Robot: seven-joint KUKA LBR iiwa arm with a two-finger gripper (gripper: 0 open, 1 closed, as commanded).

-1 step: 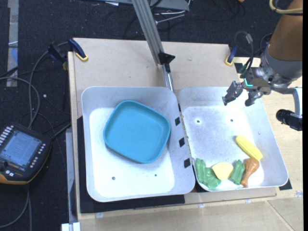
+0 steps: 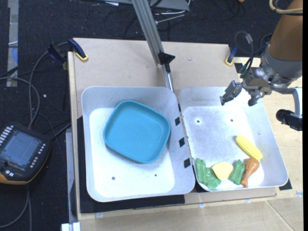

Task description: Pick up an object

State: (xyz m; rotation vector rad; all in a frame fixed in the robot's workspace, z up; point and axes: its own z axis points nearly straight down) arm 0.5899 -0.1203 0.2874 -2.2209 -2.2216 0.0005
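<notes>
Still well short of a grasp: the claw hangs released over the far end of the right bin, with the toys bunched at the near rim.

Nearest the camera, along the near edge of the right bin (image 2: 269, 129), lie a green pod-like toy (image 2: 206, 173), a pale yellow piece (image 2: 222, 170), a second green piece (image 2: 237, 172) and an orange drumstick-shaped toy (image 2: 250, 169), all touching or nearly so; the yellow corn (image 2: 249, 147) sits just beyond them, a little apart. That separation makes the corn the best pick, I judge: the fingers can straddle its narrow width without nudging neighbours. The claw (image 2: 242, 96) is spread, holds nothing, and needs to travel toward the near rim before descending. Across the surface (image 2: 120, 61), the left bin (image 2: 91, 129) carries a blue plate (image 2: 137, 131), too broad to be an easy target.
</notes>
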